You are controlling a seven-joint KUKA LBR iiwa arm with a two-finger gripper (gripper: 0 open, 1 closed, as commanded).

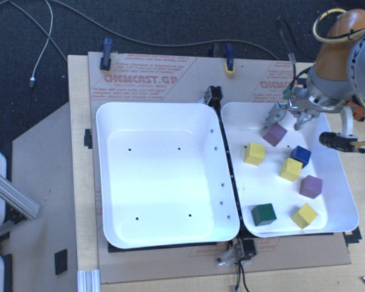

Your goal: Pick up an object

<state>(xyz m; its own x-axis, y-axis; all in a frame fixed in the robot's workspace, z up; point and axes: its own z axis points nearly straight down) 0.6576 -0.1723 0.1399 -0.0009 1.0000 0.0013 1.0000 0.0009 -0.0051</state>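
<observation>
Two fingers of the gripper [288, 118] are hanging spread, grasping nothing, with the purple block [274, 134] lying tilted just below and between them. Descending squarely and straddling its flat sides before closing is looking like the best approach.

bins [164, 111] — 2 | yellow blocks [254, 154] — 3 | purple blocks [274, 134] — 2 | blue block [300, 155] — 1 | green block [263, 214] — 1

text: we read "CHEMCAST GP" in red | on: board [147, 78] behind bins | repeated at right, partly hidden
</observation>
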